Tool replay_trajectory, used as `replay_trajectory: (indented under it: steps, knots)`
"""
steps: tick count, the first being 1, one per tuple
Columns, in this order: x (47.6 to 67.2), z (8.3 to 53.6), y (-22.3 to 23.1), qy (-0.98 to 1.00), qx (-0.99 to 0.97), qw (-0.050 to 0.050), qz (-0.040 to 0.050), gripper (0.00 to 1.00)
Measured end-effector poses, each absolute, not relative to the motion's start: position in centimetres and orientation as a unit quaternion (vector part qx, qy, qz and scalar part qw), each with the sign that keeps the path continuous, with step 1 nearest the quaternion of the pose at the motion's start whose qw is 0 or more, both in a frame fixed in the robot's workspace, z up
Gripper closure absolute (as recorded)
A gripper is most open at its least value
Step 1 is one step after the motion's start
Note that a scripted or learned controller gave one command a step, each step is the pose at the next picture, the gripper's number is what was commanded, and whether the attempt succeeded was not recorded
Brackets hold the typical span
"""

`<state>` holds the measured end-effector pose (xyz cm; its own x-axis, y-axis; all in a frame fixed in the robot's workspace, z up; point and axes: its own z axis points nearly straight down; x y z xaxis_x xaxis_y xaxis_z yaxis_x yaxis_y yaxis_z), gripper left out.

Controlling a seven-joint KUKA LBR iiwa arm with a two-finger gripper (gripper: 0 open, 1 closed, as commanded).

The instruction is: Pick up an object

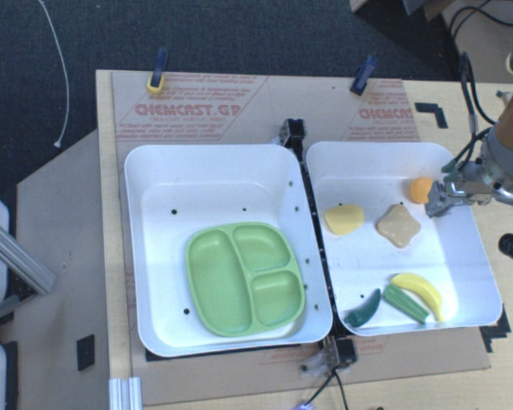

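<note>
Faintly, red "CHEMCAST GP" print on board (188, 109), hand (440, 202) beside orange ball (420, 190), grip unclear

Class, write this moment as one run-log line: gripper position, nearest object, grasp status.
gripper: over right white bin, far right edge | nearest: small round orange ball | grasp: none visible | green divided plastic tray: left bin

Grey arm (506, 162), orange band above wrist, black cables alongside, grey metal claw (442, 196).
</note>
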<state>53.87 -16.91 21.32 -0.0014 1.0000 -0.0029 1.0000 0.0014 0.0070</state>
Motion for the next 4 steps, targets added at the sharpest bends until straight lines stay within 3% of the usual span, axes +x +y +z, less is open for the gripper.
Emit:
replay_trajectory:
  steps: [2,4]
  knots:
    - [53.8,22.1,-6.4,0.709,0.705,-0.002,0.0001,1.0]
    - [55.5,22.0,3.4,0.707,0.707,0.0,0.0005,1.0]
